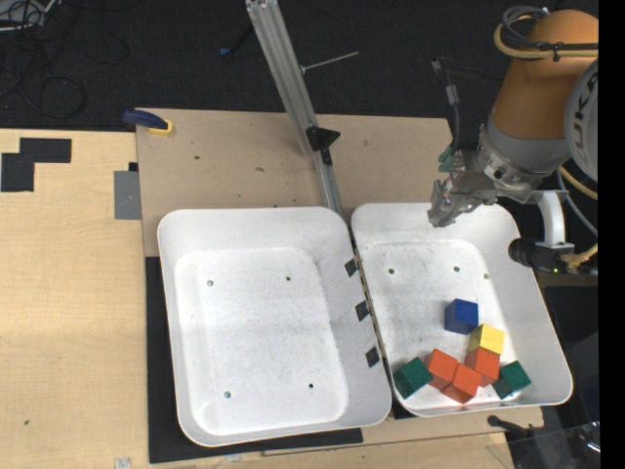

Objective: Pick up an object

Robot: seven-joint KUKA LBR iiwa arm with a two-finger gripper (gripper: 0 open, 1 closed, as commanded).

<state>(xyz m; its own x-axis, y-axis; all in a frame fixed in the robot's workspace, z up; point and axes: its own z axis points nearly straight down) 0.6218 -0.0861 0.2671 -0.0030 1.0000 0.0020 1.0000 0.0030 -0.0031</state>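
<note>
My hand (441, 213) hangs over the far edge of the right bin (547, 330). I cannot tell how it is set, and I see nothing in it. The blocks sit well apart from it, heaped in the near corner: a blue block (462, 315), a yellow block (490, 339), 2 green blocks (412, 374) and orange blocks (459, 371) pressed together. The risk is that crowding: coming down there, I could jam on 2 at once or push them against the rim. The blue 1 looks safest.
</note>
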